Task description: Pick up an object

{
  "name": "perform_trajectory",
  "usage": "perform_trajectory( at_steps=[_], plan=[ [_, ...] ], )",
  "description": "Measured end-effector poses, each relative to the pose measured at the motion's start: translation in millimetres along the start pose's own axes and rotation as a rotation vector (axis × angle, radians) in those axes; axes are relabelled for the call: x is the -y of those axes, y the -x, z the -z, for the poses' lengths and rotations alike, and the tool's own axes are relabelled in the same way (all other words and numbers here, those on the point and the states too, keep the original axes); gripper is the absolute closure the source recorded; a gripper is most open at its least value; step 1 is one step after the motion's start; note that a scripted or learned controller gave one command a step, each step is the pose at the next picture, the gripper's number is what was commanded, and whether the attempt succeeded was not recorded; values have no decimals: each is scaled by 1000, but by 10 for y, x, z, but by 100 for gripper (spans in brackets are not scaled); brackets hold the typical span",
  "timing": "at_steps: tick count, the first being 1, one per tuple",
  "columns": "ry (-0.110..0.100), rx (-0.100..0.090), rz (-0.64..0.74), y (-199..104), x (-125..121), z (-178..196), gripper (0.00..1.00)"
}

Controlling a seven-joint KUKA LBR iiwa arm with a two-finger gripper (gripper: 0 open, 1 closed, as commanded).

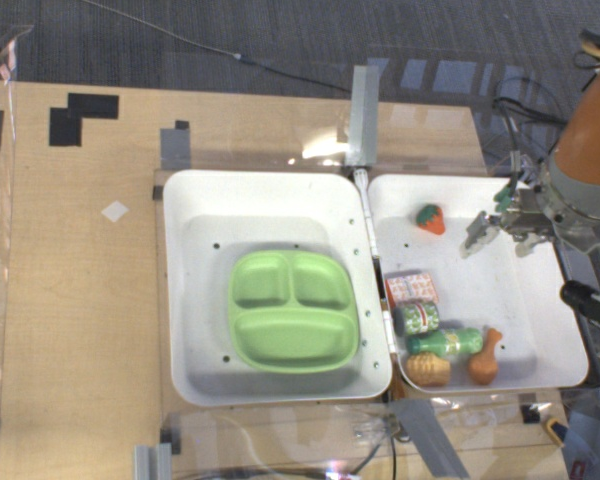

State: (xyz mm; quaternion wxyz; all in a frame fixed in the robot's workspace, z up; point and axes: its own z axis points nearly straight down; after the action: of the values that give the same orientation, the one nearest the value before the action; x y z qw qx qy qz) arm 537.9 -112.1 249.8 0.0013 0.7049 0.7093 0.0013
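Note:
The right bin [500,298] holds several small toys. A red strawberry-like toy [431,218] lies near its back. A pink patterned box [411,288], a green can [418,317], a green bottle [445,344], a brown bread-like piece [428,370] and an orange drumstick [485,358] cluster at the front left. My gripper [501,239] hovers over the right bin's back right part, to the right of the red toy and apart from it. Its fingers [477,234] are spread open with nothing between them.
In the left bin [195,268] lies a green divided plate [293,310]. A metal divider [363,118] stands behind the seam between the bins. The grey arm with its orange band [592,148] comes in over the right bin's right wall.

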Motion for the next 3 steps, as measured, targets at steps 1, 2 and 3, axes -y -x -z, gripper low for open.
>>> perform_trajectory(
  at_steps=[1,2,3],
  plan=[
    [-2,-1,-159,-33,227,-100,0],
    [2,1,122,-45,-469,-166,0],
    [1,1,288,54,-1105,-1006,0]
  ],
)
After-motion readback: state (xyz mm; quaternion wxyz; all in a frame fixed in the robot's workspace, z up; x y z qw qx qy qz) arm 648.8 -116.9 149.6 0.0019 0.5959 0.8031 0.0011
